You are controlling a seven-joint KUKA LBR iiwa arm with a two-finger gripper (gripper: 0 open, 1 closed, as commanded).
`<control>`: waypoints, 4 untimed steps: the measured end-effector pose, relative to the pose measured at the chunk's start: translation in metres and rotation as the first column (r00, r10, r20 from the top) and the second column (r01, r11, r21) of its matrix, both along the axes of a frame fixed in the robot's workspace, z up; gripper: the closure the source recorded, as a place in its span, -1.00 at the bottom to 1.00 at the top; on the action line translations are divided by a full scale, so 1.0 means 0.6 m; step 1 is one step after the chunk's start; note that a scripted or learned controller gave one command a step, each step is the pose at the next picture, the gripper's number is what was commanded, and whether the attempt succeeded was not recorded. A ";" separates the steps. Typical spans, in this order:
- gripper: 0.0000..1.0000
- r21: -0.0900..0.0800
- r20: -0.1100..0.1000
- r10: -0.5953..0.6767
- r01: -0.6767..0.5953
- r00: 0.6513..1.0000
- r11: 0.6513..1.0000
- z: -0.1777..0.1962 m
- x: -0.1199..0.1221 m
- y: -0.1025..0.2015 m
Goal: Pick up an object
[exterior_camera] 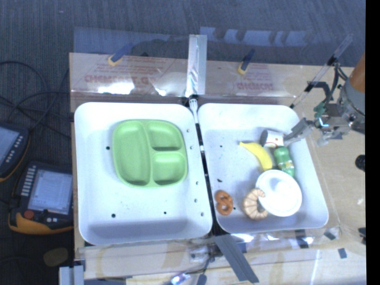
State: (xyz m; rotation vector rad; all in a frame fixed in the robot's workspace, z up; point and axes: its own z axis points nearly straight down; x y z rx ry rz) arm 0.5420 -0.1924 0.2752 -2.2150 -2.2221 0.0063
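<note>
Nearest the camera, in the right-hand shallow white bin (309,218), a brown pretzel (224,202) lies by the front left corner. Just beside it to the right sits a tan frosted doughnut (255,204), touching the rim of a round white bowl (279,193).

Behind the bowl, a small green bottle (283,159) lies along the bin's right side, its far end close to a small white and grey object (272,139) which I cannot identify further. A yellow banana (258,154) lies just left of the bottle, curving from the bin's middle toward the bowl.

The left-hand shallow white bin (95,218) holds a light green plastic divided plate (149,152) with three compartments, set flat near the bin's centre.

My tool (300,130) is at the far right edge of the right bin, above the rim, with a grey finger slanting down toward the small white and grey object. Whether the fingers are apart or together I cannot tell, and nothing is visibly between them.

Farthest back, the desk (261,79) carries a clear wall with printed lettering behind both bins.
</note>
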 end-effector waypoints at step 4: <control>1.00 -0.002 -0.001 -0.339 0.339 0.941 0.941 -0.293 0.095 0.048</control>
